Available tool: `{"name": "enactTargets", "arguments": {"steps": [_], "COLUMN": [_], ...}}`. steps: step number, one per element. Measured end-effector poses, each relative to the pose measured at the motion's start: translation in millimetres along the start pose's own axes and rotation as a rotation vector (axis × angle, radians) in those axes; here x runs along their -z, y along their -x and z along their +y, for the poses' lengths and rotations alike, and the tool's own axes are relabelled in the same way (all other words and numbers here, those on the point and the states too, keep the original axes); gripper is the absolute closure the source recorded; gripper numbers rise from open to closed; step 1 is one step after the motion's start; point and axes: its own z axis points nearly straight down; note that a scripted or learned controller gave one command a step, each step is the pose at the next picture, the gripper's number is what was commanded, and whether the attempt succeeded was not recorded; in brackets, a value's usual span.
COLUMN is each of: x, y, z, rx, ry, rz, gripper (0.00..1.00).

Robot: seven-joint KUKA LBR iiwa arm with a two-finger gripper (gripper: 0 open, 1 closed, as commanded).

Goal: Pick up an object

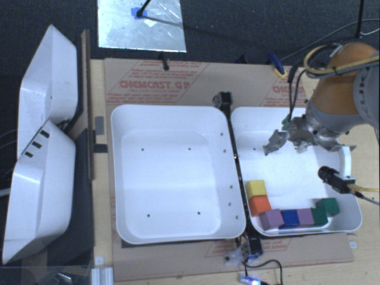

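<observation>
Blocks [291, 215] below, apart from hand [284, 140]

The arm [347, 88] is cut off by the right edge. Its wrist hides part of the right bin [255, 120] rim. The gripper [274, 142] is too small to judge its opening.

Arm enters from the right, grey link with orange band [347, 61] uppermost, wrist bent downward and leftward. Gripper [279, 140] hangs low at the arm's left end, pointing down-left. Nothing visible between its tips.
</observation>
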Motion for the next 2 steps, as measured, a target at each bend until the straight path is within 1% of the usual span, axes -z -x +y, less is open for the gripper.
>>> {"name": "enactTargets", "arguments": {"steps": [1,2], "x": [-61.8,-88.2], "y": [-1.2,-1.4], "z": [2.9,2.7], "rx": [0.0,0.0], "ry": [0.0,0.003], "rz": [0.0,0.0], "gripper": [0.0,0.0]}}
